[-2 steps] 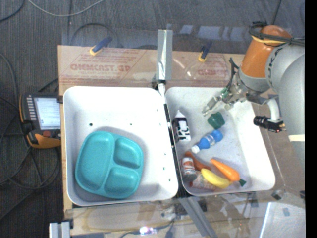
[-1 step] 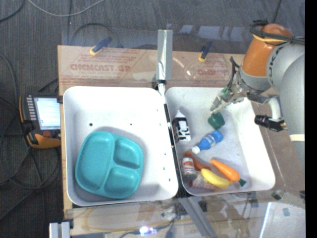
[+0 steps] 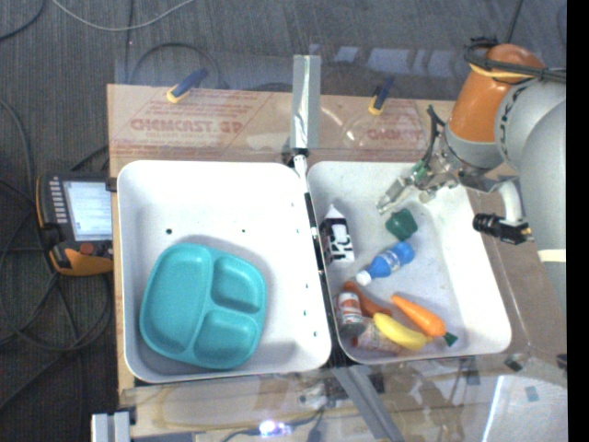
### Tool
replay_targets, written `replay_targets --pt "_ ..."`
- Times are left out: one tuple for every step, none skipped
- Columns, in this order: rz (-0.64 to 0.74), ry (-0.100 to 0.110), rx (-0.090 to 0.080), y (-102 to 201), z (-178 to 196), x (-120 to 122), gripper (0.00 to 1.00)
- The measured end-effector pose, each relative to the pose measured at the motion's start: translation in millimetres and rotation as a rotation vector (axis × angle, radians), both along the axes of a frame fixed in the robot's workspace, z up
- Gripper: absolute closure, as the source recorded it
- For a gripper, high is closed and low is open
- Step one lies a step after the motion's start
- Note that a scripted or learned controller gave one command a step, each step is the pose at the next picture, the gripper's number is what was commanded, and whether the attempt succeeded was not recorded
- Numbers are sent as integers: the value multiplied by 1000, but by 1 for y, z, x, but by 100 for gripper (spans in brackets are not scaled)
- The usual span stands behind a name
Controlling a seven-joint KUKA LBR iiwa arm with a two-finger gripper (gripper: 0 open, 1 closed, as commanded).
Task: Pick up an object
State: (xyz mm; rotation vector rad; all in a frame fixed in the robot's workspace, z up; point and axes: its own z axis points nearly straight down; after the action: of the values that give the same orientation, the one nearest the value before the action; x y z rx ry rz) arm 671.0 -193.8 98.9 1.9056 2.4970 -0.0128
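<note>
Camera view, read from left to right: far to the left of the fingers, in the left bin [image 3: 129, 247], lies a teal divided tray [image 3: 204, 306], flat on the floor of the bin and well apart from everything else. Across the divider, in the right bin [image 3: 488, 293], a small black-and-white bottle [image 3: 337, 237] lies to the lower left of the fingers. Below the fingers come a blue-capped bottle [image 3: 390, 261], then a cluster at the bin's near end: a red-brown bottle [image 3: 351, 309], a banana [image 3: 402, 331] and a carrot [image 3: 421, 315], touching one another.

Just beneath the fingertips sits a small dark green block [image 3: 401, 222], the nearest candidate for the pick. It looks light, stiff and compact, not fragile; its short faces should suit a pinch across the middle, though a smooth surface could slip if caught by a corner.

The gripper [image 3: 411, 188] hangs above the upper part of the right bin, its fingers spread apart with nothing between them, tips pointing down-left toward the green block.
</note>
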Motion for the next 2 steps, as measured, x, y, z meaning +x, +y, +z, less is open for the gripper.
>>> replay_targets --pt "16 -15 -1 9 -11 -27 0" --pt "15 -15 3 10 -4 -26 100"
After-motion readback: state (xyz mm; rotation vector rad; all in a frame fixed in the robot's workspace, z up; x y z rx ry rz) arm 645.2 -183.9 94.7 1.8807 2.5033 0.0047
